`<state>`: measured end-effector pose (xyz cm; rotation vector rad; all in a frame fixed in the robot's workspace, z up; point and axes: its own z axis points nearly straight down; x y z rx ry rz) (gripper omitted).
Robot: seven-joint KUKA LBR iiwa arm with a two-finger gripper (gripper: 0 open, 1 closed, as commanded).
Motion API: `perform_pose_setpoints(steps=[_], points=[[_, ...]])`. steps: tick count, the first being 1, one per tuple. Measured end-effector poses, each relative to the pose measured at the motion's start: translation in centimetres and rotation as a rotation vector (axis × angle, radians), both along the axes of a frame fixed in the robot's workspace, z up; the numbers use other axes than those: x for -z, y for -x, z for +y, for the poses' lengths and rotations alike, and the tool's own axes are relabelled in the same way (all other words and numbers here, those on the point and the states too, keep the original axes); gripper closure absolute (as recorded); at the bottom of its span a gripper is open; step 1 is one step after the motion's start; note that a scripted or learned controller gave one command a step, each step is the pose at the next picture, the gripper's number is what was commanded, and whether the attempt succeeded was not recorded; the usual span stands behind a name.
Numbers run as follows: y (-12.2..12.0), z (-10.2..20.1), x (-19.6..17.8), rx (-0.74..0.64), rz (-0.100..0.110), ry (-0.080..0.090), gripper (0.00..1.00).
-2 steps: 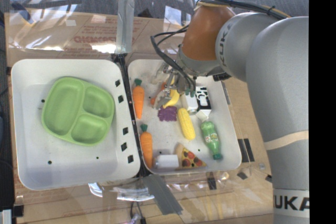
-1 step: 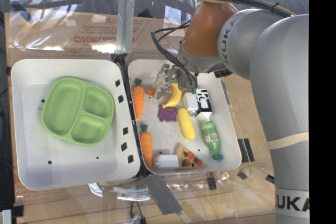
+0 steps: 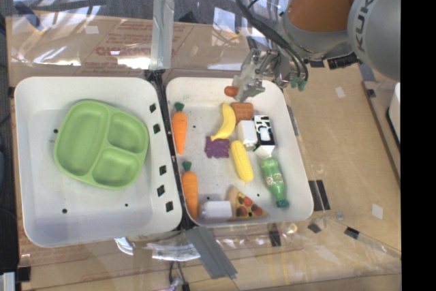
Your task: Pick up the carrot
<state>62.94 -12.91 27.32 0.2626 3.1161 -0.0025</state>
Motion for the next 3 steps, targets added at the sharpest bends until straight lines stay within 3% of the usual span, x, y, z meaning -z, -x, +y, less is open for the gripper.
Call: perform_pose_setpoints(steps=[1, 2, 3], points=[[-0.8, -1.6, 1.6, -0.053, 0.010, -0.001, 1.00], [6.1, -2.2, 0.5, -0.068, 0.009, 0.000, 1.00], [4.7, -5.1, 2.0, -0.180, 0.012, 0.000, 1.00]])
